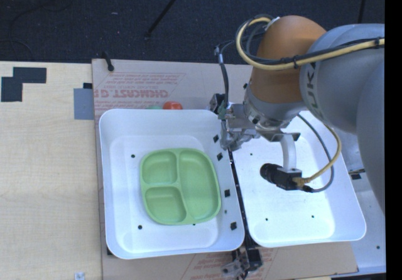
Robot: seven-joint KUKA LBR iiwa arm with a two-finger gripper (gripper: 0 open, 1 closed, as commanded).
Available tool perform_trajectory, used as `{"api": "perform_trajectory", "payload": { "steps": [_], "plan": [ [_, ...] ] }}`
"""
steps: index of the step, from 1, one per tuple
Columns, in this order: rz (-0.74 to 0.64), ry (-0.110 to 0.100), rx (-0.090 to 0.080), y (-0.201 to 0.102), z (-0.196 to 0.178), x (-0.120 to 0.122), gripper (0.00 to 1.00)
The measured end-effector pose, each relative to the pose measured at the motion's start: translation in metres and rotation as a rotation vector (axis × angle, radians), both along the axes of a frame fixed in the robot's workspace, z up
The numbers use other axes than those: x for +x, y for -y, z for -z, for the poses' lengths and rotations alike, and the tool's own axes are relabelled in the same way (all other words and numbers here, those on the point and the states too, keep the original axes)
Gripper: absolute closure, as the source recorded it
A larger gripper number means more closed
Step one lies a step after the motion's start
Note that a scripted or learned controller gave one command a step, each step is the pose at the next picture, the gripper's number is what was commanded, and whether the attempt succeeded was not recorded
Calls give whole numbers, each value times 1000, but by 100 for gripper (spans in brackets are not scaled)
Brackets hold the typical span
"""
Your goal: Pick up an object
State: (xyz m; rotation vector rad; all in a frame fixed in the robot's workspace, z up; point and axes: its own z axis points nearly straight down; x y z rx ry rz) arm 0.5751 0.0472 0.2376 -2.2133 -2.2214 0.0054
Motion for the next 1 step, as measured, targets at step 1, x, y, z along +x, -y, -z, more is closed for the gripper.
{"api": "perform_trajectory", "payload": {
  "steps": [1],
  "plan": [
    [-1, 1, 0, -50, -2, -18, 100]
  ]
}}
